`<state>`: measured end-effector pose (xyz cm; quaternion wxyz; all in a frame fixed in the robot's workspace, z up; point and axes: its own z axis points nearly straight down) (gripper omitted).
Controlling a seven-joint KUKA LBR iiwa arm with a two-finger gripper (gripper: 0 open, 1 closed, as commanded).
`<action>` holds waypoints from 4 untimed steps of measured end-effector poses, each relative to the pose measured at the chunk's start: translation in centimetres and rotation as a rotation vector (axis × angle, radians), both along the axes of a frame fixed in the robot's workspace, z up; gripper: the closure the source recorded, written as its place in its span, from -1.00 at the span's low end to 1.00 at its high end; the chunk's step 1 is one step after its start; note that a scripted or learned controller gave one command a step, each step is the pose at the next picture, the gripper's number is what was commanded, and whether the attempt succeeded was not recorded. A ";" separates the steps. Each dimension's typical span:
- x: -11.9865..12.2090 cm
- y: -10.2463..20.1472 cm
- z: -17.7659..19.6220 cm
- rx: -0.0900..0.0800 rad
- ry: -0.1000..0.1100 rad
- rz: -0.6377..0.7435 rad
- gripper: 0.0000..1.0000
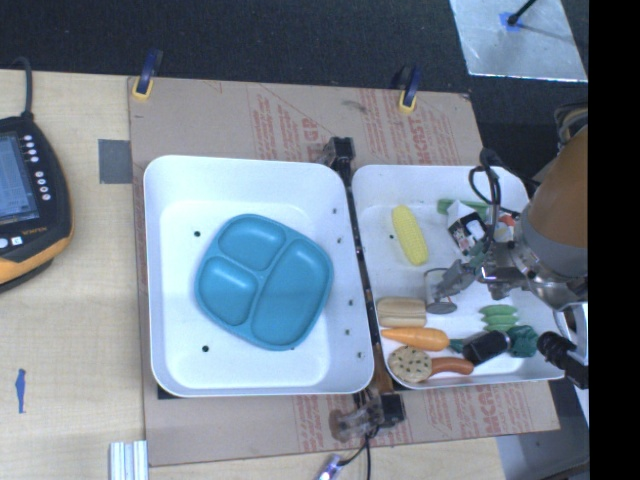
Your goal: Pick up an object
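The hand point(445, 286) is seen low in the right bin point(375, 193), and how wide it is cannot be told. Corn point(408, 234) lies just above-left of it, a carrot point(415, 337) just below.

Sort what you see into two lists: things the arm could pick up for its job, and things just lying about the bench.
For the job:
corn cob
carrot
bread roll
cookie
sausage
green pods
blue plate
the tool, above the right bin

Lying about:
handheld controller
blue clamps
left bin
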<state>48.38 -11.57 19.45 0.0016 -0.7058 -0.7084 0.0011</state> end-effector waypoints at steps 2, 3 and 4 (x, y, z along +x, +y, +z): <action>5.2 -1.0 -10.4 -0.001 0.002 0.001 -1.00; 5.2 -1.1 -9.3 -0.002 0.003 0.003 1.00; 6.1 6.3 -0.2 0.000 -0.002 0.002 1.00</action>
